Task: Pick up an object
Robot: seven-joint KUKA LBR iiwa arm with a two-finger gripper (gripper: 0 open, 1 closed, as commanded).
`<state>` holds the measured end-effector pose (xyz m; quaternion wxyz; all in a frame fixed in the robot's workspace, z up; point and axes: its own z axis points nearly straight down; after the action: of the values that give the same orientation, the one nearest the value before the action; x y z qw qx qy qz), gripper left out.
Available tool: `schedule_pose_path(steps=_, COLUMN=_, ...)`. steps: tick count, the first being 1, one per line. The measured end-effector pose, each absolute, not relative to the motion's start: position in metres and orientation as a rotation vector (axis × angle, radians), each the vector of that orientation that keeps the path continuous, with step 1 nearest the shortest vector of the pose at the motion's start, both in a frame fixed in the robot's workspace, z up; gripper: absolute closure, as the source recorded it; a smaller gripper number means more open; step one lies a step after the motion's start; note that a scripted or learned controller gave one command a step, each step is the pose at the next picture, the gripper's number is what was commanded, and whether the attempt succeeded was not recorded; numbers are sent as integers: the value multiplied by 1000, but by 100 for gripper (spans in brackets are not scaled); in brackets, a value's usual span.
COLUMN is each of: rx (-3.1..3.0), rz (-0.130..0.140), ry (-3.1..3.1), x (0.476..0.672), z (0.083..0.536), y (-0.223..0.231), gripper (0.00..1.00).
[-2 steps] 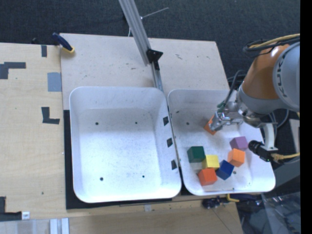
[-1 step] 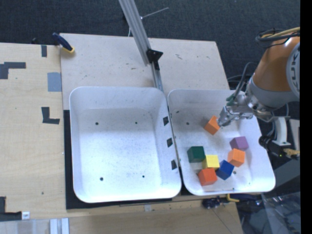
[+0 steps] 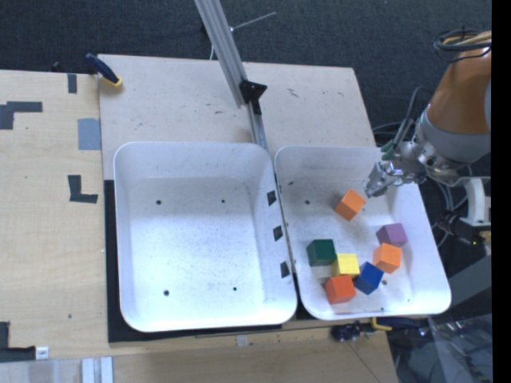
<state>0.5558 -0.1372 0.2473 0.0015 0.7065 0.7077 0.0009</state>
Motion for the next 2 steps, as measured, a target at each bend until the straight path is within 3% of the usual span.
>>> schedule_pose_path(steps=2, rx=2214, rz=1, ry=2231, x=556, z=251, y=-24, gripper=100)
